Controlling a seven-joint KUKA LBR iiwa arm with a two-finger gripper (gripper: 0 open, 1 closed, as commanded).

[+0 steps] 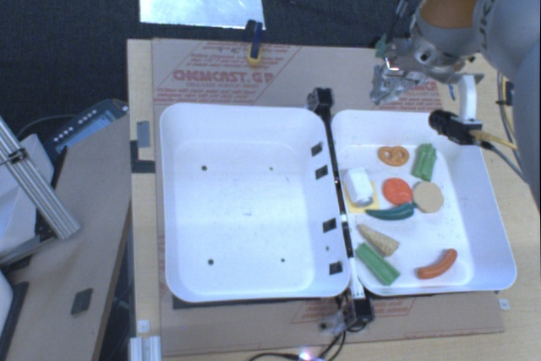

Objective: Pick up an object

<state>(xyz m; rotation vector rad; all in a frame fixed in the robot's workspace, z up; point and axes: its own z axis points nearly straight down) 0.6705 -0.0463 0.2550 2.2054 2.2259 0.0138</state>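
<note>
Hovering above the far rim of the right bin (486, 182), the gripper (390, 86) carries nothing; toy foods, including a pretzel (393, 155), cluster inside that bin, awaiting picking.

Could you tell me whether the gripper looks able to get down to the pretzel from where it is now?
Probably yes: the gripper hangs above the right bin's far edge, and the pretzel lies uncovered just below it, apart from its neighbours.

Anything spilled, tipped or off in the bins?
Nothing stands out. The toy foods all lie inside the right bin, from the pretzel to the sausage; none has spilled onto the bench. The pincer hangs above that bin's far edge.
</note>
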